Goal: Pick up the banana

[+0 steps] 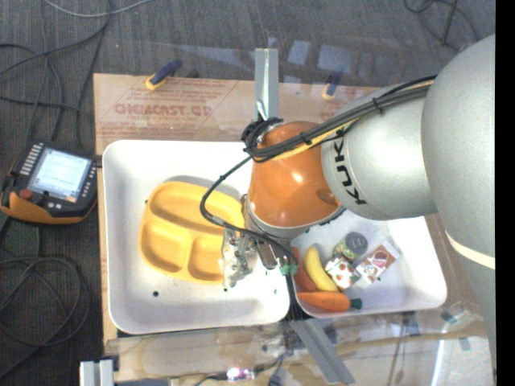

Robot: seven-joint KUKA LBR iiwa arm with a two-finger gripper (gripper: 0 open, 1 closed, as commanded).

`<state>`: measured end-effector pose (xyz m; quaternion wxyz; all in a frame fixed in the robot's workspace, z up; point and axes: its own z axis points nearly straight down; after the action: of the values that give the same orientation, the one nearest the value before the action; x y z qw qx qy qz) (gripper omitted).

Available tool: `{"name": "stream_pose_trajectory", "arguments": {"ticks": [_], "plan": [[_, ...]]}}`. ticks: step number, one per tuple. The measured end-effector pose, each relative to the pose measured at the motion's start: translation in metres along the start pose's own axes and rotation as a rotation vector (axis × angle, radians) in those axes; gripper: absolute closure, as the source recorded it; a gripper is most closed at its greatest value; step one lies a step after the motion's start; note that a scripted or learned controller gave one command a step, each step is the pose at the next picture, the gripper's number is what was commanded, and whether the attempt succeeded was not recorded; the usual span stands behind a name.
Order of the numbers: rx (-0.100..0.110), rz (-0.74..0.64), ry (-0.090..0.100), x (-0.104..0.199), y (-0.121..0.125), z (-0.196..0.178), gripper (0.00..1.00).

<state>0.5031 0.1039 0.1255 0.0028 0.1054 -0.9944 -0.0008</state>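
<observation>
Banana point(319, 269): yellow, lightly curved, lying in the right bin point(418, 296) at its left end, long axis running upper-left to lower-right, a carrot point(323, 301) just below. Gripper point(240, 257): over the left bin point(121, 215) beside a yellow tray point(173, 232), left of the banana; finger state cannot be told.

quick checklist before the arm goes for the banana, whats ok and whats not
1. Banana in view in the right bin: ok.
2. Gripper above the banana: not ok, it hangs over the left bin, at the edge of the yellow tray.
3. Fingers open or shut: cannot tell.
4. Gripper free of any load: cannot tell.
5. Room around the banana: not ok, a carrot lies just in front of it and a small carton sits beside it.
6. Path between bins: cannot tell, the arm covers the dividing walls.
</observation>
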Motion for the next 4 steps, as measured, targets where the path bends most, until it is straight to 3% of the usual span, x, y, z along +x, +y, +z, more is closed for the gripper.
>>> {"name": "stream_pose_trajectory", "arguments": {"ticks": [1, 2, 3, 4], "plan": [[-0.001, 0.000, -0.002, 0.000, 0.001, 0.000, 0.00], [0.004, -0.010, -0.007, -0.062, -0.052, -0.059, 0.00], [0.001, -0.316, -0.007, -0.095, 0.013, -0.012, 0.00], [0.006, -0.487, -0.028, -0.157, 0.030, 0.023, 0.00]]}}
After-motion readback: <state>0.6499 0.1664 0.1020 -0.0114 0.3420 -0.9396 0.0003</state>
